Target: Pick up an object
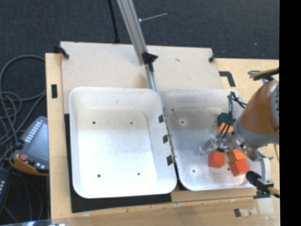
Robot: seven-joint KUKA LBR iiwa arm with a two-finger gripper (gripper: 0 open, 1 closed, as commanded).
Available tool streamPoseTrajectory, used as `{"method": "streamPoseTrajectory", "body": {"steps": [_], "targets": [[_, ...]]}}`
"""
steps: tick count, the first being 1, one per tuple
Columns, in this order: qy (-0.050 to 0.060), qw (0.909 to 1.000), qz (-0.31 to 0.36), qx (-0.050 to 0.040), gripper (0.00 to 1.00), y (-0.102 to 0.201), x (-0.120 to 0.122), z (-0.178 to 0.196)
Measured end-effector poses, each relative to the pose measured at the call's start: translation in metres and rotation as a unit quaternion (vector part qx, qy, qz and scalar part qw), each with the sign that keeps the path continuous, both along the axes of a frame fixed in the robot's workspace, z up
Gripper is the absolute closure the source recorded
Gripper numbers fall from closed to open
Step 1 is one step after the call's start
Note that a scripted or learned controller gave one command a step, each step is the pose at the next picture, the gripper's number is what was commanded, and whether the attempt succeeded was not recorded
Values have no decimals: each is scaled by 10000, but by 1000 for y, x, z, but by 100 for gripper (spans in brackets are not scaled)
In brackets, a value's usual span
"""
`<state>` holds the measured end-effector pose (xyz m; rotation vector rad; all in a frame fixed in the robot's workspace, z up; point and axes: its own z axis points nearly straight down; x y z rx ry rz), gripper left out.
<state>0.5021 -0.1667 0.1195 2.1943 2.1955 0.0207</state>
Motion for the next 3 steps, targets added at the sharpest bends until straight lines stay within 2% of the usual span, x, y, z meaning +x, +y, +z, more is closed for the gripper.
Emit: {"method": "streamPoseTrajectory", "body": {"steps": [3], "targets": [[0,10000,-4,-4,0,1,0,0]]}}
